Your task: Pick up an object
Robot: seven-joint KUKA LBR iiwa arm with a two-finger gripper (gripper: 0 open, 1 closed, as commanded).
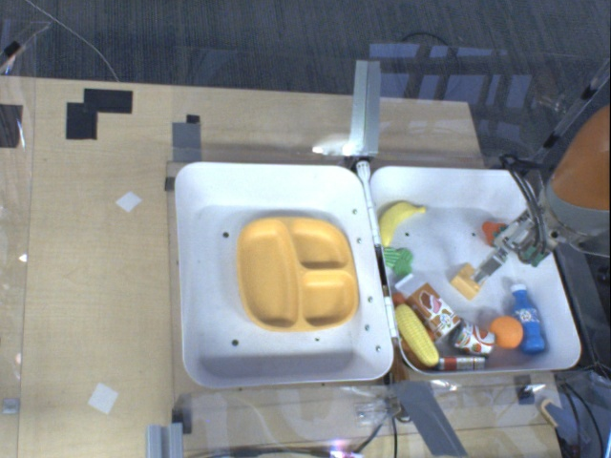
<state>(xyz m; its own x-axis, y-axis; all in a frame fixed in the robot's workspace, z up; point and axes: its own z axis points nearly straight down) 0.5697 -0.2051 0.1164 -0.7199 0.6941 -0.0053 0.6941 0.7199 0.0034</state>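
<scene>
The right bin (449, 176) holds several small items. A tan block (464, 282) lies near its middle, and my gripper (484, 267) reaches in from the right with its tip right at the block's upper right corner. I cannot tell whether it touches or grips the block. A banana (399, 219) and a green toy (396, 260) lie by the bin's left wall. An ear of corn (416, 335), a red snack box (434, 313), an orange (506, 332) and a blue bottle (527, 321) crowd the front. A small red piece (492, 229) sits behind the gripper.
The left bin (205, 256) carries a yellow divided plate (296, 273) in its middle. A metal post (367, 103) stands behind the ridge between the bins. My arm's orange band (582, 165) hangs over the right bin's far right corner.
</scene>
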